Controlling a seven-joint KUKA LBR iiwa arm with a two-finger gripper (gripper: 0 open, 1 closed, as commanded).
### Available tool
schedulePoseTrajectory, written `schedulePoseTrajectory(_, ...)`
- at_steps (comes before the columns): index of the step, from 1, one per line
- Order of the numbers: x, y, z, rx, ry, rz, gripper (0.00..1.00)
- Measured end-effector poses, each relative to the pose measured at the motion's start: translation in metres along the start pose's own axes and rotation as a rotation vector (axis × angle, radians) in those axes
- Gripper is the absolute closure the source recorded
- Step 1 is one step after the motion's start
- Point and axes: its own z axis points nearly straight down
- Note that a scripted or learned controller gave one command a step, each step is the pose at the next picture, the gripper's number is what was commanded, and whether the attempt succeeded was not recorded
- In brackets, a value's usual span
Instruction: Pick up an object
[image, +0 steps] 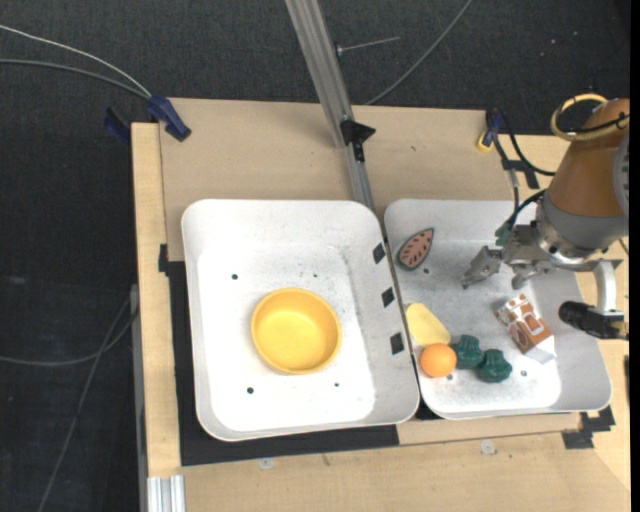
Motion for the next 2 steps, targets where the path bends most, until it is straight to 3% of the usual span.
schedulePoseTrajectory(1, 0.001, 0.002, -0.016, -0.010, 0.000, -0.001, 1.00)
schedulePoseTrajectory(2, 0.009, 0.010, -0.068, -0.024, -0.007, -0.003, 1.00)
